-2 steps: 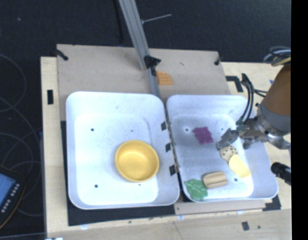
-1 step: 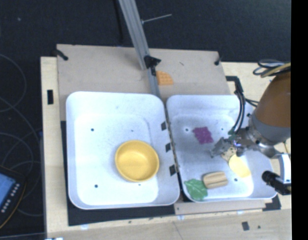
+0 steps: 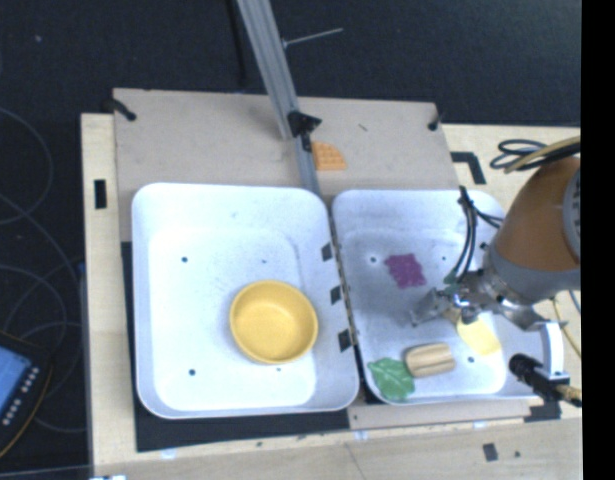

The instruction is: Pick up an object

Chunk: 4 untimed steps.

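Overhead view of the bench. The gripper (image 3: 449, 306) sits low inside the right bin (image 3: 359, 230), below the grey wrist and orange band of the arm (image 3: 537, 230), which enters from the right; whether it is spread or closed cannot be told at this resolution, and nothing is visibly held in it. Just beside it, toward the bin's right wall, lies a pale yellow object (image 3: 480, 337), partly hidden by the wrist, so its full outline is unclear. It appears to be the nearest candidate for the pick, though this is a judgement from position alone. It looks small, smooth and rounded, probably light and rigid plastic, and hence likely to slip or skid under a poorly centred pinch; the best hold would be across its narrower width, well clear of the bin wall. A tan cylindrical block (image 3: 429, 359) lies near the front edge, touching or nearly touching a green leaf-shaped piece (image 3: 390, 377) at the front-left corner; the block looks stiff and easy to span across its short axis, the green piece thin and flat. A flat purple square (image 3: 405, 269) lies apart, toward the bin's middle. The left bin (image 3: 167, 218) holds a yellow bowl (image 3: 274, 321), upright, well apart from the gripper.
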Tool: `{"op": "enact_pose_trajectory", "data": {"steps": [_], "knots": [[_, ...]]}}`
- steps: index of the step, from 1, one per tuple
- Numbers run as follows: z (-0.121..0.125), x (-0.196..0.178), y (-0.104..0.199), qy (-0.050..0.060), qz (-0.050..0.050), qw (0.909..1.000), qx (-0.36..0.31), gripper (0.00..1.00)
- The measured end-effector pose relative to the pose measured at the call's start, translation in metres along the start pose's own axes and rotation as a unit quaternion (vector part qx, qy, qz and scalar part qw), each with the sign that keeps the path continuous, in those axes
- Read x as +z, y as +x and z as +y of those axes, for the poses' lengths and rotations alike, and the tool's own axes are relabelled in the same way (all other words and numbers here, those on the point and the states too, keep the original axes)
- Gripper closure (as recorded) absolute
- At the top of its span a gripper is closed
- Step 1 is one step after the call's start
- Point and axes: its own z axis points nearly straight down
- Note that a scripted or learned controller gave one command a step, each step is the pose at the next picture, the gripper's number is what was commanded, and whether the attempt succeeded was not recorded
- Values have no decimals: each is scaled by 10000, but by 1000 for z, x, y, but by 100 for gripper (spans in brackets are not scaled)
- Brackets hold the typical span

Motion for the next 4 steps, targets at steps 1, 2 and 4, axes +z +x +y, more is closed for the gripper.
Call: {"op": "enact_pose_trajectory", "data": {"steps": [1,2,4], "knots": [[2,-13,0,-42,8,10000,23,100],[8,-65,9,-54,4,10000,-30,100],[20,-117,69,-34,15,10000,-53,100]]}}
